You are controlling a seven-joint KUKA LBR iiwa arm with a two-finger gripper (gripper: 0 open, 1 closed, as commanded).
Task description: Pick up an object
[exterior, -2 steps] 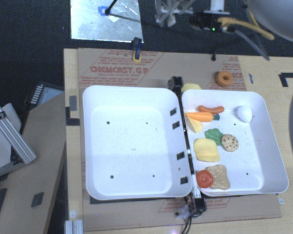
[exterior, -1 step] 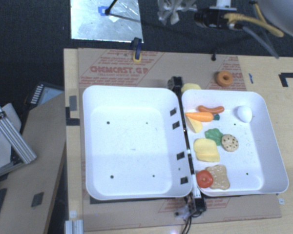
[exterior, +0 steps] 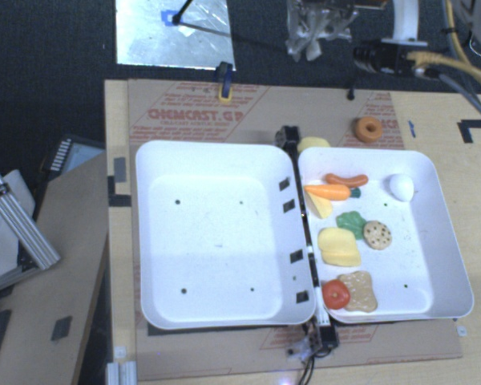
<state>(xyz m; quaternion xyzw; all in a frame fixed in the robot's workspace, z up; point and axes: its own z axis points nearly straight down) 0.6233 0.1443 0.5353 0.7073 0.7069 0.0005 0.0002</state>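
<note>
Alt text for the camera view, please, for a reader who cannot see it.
The gripper hangs above the bench's far edge, away from both bins. The right bin holds toy food, including a carrot, egg and tomato; a doughnut lies outside it.

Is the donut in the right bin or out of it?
Out. The donut lies on the cardboard sheet beyond the right bin's far rim, apart from the food inside.
</note>
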